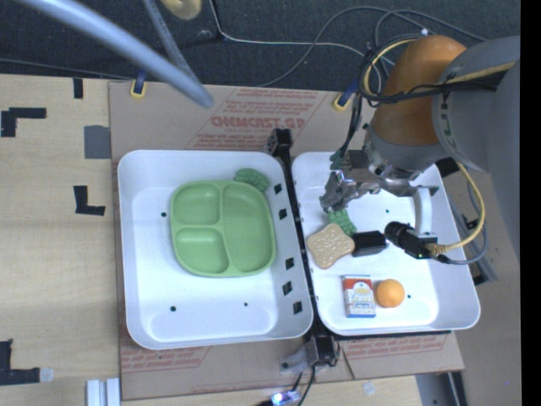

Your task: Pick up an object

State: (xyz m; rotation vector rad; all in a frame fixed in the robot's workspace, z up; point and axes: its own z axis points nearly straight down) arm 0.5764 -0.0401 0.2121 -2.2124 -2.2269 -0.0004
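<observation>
Orange ball (pixel 390 293) lies low in the right bin (pixel 456 311), just beside a small carton (pixel 358 297). Above them sits a toast slice (pixel 330 244), touching a green piece (pixel 341 221). The gripper (pixel 336 194) hangs over that green piece; its jaws appear slightly apart, around nothing. A 3-section green plate (pixel 223 227) fills the left bin (pixel 144 252).

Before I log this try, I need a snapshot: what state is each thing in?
pincer: low in the right bin, above the green item.
green item: mostly hidden.
toast slice: flat, touching green item.
small box: flat.
orange: beside box.
green tray: upright in left bin.
</observation>
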